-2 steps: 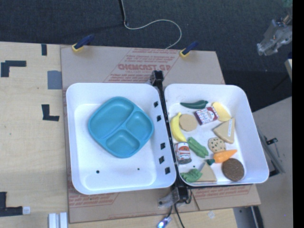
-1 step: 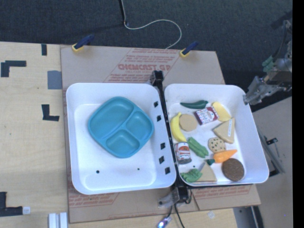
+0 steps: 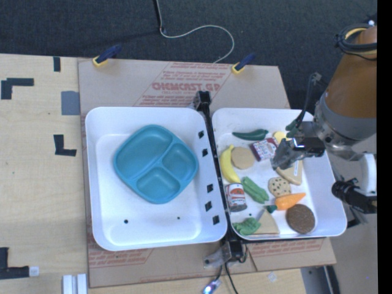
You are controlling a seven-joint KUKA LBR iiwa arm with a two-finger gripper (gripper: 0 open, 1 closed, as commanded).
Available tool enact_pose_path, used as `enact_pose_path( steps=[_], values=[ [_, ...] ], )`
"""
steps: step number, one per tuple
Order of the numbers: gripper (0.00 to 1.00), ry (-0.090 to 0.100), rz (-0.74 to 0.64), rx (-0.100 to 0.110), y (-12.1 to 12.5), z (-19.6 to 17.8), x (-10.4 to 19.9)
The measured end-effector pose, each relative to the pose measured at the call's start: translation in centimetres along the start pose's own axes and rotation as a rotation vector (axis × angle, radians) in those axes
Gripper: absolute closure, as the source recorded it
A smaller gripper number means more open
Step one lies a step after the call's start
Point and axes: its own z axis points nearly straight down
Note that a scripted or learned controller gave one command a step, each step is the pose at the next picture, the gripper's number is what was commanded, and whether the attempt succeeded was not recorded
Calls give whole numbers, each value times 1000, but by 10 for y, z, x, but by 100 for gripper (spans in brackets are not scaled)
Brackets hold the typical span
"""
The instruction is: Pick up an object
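The right bin (image 3: 324, 182) holds several toy foods: a banana (image 3: 228, 165), a tan round piece (image 3: 242, 158), a green chili (image 3: 250, 134), a small wrapped packet (image 3: 264, 148), a green pod (image 3: 255, 189), a can (image 3: 236, 196), a dotted cookie (image 3: 278, 185), a carrot (image 3: 288, 201), a brown patty (image 3: 301, 218) and a sandwich wedge (image 3: 264, 224). My gripper (image 3: 285, 157) hangs over the right-hand middle of this bin, just above the cookie and a pale wedge (image 3: 293, 174). Its dark fingers point down and left.
The left bin (image 3: 104, 182) holds a blue sectioned plate (image 3: 155, 163). A black divider (image 3: 211, 164) with clips runs between the bins. A cable (image 3: 196, 32) loops over the dark floor behind. The arm's body (image 3: 355, 97) stands over the bench's right edge.
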Motion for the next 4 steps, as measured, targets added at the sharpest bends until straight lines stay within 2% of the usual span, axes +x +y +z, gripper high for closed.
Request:
enact_pose_path(
  steps=[1,2,3,4],
  values=[
    [100,-4,2,-6,84,112,-5],
    [100,-2,-7,-19,98,55,102],
    [100,-3,-3,-11,131,116,162],
    [100,-5,1,-10,169,210,186]
  ],
)
